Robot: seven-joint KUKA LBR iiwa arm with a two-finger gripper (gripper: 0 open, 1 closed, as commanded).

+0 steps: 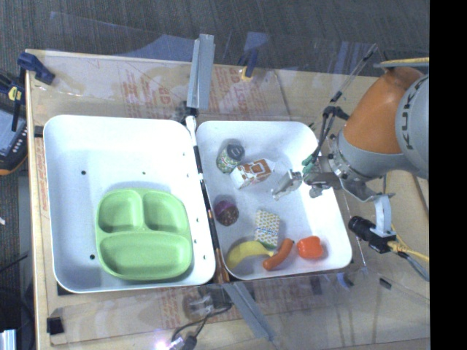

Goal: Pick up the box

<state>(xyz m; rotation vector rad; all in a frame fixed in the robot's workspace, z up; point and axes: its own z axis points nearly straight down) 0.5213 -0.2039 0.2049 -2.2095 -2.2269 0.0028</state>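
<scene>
In the right bin [332, 217], toward the tabletop's far edge, the small carton box [254, 173] lies tilted against a can [230, 157]. The end effector [286, 185] hangs just right of it, fingers spread narrowly and holding nothing, probably lining up a grasp.

box [255, 172]: small white carton with orange-brown print, lying on its side, skewed. Sits in upper middle of the right bin [330, 214], touching or nearly touching the can [230, 157] on its left.
</scene>
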